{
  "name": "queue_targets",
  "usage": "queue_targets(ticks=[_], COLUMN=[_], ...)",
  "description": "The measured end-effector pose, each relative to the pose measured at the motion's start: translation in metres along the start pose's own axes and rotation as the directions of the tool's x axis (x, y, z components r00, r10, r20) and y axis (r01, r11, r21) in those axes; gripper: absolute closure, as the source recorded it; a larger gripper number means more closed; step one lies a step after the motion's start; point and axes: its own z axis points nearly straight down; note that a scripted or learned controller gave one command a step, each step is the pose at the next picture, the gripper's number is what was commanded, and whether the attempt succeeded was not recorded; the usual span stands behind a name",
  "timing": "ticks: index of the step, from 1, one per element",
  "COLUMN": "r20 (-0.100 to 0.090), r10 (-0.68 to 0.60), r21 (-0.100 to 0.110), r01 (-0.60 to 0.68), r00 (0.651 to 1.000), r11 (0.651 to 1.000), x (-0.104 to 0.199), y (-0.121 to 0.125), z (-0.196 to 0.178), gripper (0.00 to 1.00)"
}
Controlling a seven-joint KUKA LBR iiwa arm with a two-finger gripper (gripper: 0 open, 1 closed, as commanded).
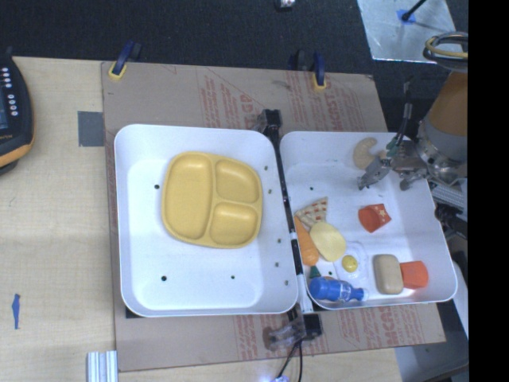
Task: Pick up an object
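My gripper [386,181] hangs over the far part of the right bin [334,151], its two grey fingers spread open with only white bin floor between them. A tan rounded piece [364,151] lies just beyond its left finger. A red block [374,217] sits a little nearer than the gripper. Further toward the front lie a pale yellow lump [327,239], an orange carrot [306,247], a criss-cross wedge [312,211], a small yellow ball [349,264], a tan block [387,274], an orange block [414,274] and a blue bottle [334,291].
The left bin [143,277] holds a yellow divided plate [212,199]. A black divider rail [280,181] runs between the two bins. The arm's orange band [449,106] stands at the right bin's far right corner. A black handset [9,110] lies at the far left.
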Motion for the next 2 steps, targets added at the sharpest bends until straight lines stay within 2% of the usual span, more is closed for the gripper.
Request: queue_targets(ticks=[1, 2], r20=[-0.003, 0.0], r10=[-0.005, -0.007], r21=[0.008, 0.0], r01=[0.005, 0.007], r00=[1.0, 1.0], r11=[1.0, 1.0], x=[-0.008, -0.009], y=[-0.042, -0.039], z=[0.063, 0.049], gripper=[0.0, 1.0])
